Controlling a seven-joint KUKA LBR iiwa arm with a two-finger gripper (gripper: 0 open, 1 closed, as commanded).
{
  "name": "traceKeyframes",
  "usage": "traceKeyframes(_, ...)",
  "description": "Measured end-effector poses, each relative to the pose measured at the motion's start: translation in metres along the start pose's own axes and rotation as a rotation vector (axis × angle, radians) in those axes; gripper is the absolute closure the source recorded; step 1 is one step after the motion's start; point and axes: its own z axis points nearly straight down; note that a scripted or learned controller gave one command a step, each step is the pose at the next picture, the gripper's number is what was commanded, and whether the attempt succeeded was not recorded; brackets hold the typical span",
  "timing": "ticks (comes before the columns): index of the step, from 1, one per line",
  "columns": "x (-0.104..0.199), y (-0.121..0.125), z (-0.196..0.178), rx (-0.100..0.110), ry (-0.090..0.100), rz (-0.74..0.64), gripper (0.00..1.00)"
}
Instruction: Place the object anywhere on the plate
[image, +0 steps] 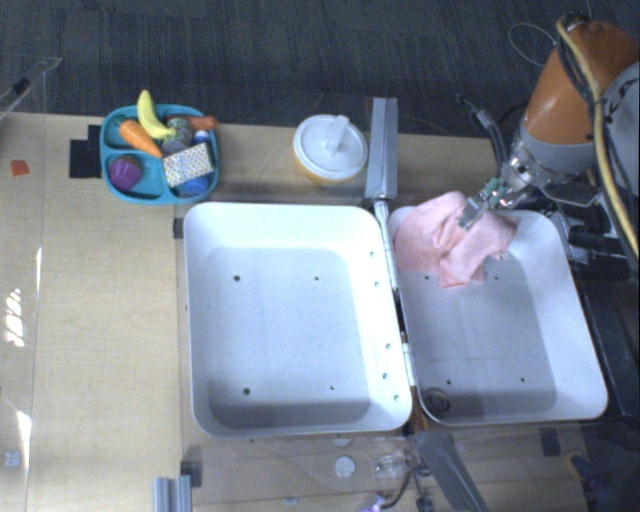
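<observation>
Cloth (452, 243) in right bin (520, 350), far-left corner; plate (155, 155) behind left bin (290, 320); end effector (480, 208) on cloth.

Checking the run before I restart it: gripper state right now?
gripper: on the pink cloth at the far edge of the right bin; open or closed cannot be told.

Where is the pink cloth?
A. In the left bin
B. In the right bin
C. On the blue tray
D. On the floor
B: the pink cloth lies bunched at the far end of the right bin, just under the gripper.
</observation>
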Motion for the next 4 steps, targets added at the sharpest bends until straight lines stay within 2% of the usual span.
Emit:
traceKeyframes(1, 0.000, 0.002, -0.027, 0.000, 0.000, -0.004, 1.00)
traceKeyframes(2, 0.053, 0.017, -0.023, 0.000, 0.001, -0.406, 1.00)
traceKeyframes(3, 0.092, 0.036, -0.019, -0.001, 0.001, -0.808, 1.00)
traceKeyframes(4, 0.138, 0.064, -0.032, -0.003, 0.000, -0.992, 1.00)
